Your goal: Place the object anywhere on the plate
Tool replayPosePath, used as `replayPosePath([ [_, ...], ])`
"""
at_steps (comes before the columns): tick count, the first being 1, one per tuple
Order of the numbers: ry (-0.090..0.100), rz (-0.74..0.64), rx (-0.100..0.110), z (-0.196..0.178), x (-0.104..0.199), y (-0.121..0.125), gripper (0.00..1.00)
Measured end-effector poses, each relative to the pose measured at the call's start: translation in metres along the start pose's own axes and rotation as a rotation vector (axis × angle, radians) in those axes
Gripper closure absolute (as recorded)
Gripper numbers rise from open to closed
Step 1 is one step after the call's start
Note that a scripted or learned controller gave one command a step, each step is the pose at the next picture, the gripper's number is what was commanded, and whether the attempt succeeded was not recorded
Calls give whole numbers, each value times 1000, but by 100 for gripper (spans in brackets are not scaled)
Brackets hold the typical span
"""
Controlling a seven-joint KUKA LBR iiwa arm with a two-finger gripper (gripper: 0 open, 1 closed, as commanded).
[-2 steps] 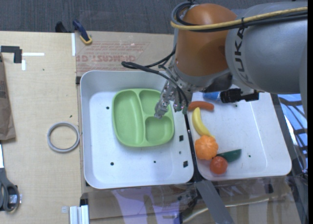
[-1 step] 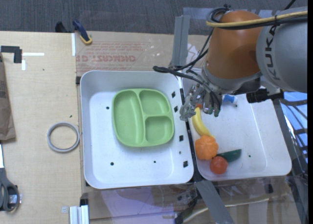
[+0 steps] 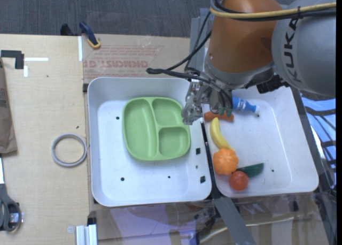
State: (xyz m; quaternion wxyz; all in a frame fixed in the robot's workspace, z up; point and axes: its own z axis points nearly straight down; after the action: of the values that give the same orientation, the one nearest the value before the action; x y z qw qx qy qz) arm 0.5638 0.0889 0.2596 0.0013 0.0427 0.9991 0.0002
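Hiding behind the arm (image 3: 251,30), gripper (image 3: 193,111) detail unreadable.

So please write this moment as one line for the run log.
gripper: over plate's right edge, grasp unclear | green plate: left bin, no object | banana, orange: right bin | placed: no

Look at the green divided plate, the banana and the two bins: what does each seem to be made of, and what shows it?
Green divided plate: probably moulded plastic, matte; even colour, rounded compartment ridges.
Banana: likely a plastic toy; uniform yellow, smooth and slightly shiny.
Left bin and right bin: seemingly white plastic or coated sheet, smooth with a soft sheen; the look leaves it open.
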Motion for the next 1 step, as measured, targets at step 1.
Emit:
replayPosePath([
  [1,2,-88,0,54,8,-22,100],
])
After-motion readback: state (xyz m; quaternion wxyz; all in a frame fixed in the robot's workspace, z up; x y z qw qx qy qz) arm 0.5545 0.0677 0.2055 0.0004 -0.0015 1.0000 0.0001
